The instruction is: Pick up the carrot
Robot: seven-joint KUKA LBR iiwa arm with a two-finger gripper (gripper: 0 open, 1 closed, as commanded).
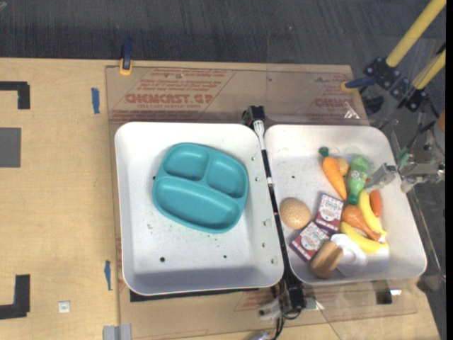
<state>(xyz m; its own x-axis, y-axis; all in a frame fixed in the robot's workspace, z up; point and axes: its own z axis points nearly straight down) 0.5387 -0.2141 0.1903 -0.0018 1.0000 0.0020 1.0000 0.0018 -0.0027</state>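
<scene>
The carrot (334, 176) is orange with a small green top and lies slanted in the upper middle of the right bin (297, 142). It touches a green vegetable (357, 173) on its right. My gripper (389, 173) hangs over that bin's right rim, a short way right of the carrot and apart from it. Nothing shows between its tips.
The right bin also holds a yellow banana (371, 222), a second orange piece (356, 219), two small packets (320, 222), a tan bun (295, 212), a brown roll (326, 258) and a white piece (352, 251). The left bin (134, 211) carries a teal divided plate (201, 185). Yellow-handled clamps (414, 34) stand at the back right.
</scene>
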